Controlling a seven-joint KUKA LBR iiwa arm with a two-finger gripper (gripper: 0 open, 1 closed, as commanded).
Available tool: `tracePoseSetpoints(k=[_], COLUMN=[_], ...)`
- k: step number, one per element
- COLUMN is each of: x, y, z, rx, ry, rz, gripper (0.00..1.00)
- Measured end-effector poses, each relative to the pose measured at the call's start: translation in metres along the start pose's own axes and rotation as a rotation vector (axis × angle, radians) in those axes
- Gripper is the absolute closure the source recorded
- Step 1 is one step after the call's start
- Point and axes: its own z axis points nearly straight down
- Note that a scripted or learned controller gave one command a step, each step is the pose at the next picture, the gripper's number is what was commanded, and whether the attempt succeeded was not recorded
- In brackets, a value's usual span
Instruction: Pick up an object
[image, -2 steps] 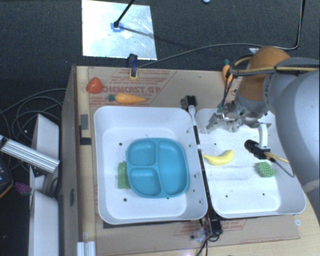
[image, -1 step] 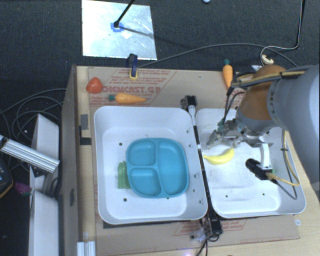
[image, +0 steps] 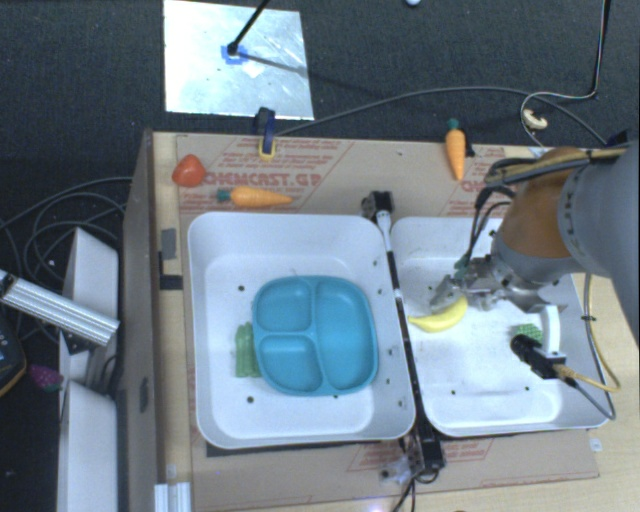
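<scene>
Reaching in from the right: grey arm, orange band above the wrist, elbow high over the right bin, wrist bent down and leftward toward the bin's upper middle. Hanging low at the end of it, the jaws, tips just over the upper end of the banana. Cannot tell whether spread or closed; too blurred and crowded by cables. Nothing seen between them, so no hold claimed.

Judged step: closing in on the banana for a grasp, lift not yet begun.

To do it well: centre over the thick middle of the banana, not its tapered end, where a pinch would likely squirt it sideways. Turn the wrist so closing runs across the short width of the fruit. Descend straight, stop just short of the bin floor, close, then rise vertically. Keep clear of the divider wall between the bins, close on the left.

Other candidates, largest first: blue divided plate in the left bin, awkward for a pinch; green piece tucked against its left edge; small green piece in the right bin, just beside the wrist.
</scene>
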Motion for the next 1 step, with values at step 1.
tracePoseSetpoints(k=[1], x=[0.0005], y=[0.0010], z=[-0.0107], rx=[-0.002], ry=[0.000], rz=[-0.002], gripper=[1.00])
